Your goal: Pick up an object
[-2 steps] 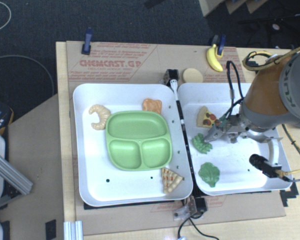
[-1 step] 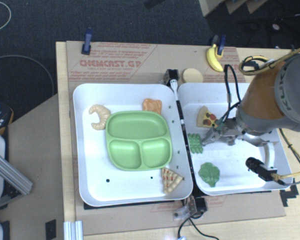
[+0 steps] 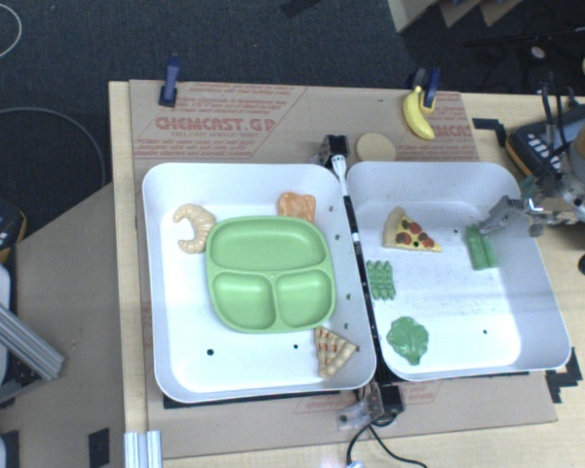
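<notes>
The arm enters from the right edge of the bench, its wrist low over the right bin's (image 3: 526, 359) far right rim. The gripper (image 3: 494, 224) reaches leftward and down, its tip just above the upper end of a green bar-shaped toy piece (image 3: 481, 251) lying near that bin's right wall. Whether the claw is clenched or released cannot be told here, and nothing is seen held.

The right bin also holds a pizza slice (image 3: 409, 232) toward its far left, a green pea pod (image 3: 381, 279) by the left wall and a broccoli floret (image 3: 408, 339) near the front edge.

The left bin (image 3: 175, 359) carries a green divided plate (image 3: 271, 272), a croissant (image 3: 194, 226), an orange piece (image 3: 296, 206) and a waffle wedge (image 3: 332, 348).

The cardboard (image 3: 214, 115) under the bins reads "CHEMCAST" in red. A toy banana (image 3: 418, 115) lies on its far edge.
</notes>
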`<state>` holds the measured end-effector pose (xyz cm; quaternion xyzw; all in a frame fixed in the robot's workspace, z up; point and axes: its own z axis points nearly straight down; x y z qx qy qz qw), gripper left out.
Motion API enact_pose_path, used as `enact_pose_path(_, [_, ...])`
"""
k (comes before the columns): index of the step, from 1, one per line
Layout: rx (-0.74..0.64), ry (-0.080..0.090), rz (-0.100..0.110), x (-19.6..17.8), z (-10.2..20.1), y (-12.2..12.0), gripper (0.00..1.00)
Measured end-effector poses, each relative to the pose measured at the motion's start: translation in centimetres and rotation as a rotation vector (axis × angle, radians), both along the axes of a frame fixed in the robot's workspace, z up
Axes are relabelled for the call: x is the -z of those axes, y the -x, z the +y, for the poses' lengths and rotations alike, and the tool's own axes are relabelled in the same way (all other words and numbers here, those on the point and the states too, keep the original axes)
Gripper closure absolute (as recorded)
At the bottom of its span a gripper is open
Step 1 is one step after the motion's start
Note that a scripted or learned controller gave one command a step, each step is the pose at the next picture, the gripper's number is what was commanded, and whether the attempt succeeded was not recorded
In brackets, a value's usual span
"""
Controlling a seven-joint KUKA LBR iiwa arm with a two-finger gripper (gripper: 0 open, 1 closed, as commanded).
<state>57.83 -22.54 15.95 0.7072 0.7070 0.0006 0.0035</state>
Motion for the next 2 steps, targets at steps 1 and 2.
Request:
enact_pose_path(1, [-0.004,0.0,-0.01,5.4,0.2,2.7,0.0])
enact_pose_path(2, [0.0,-0.005,0.007,7.4,5.9,8.6,0.0])
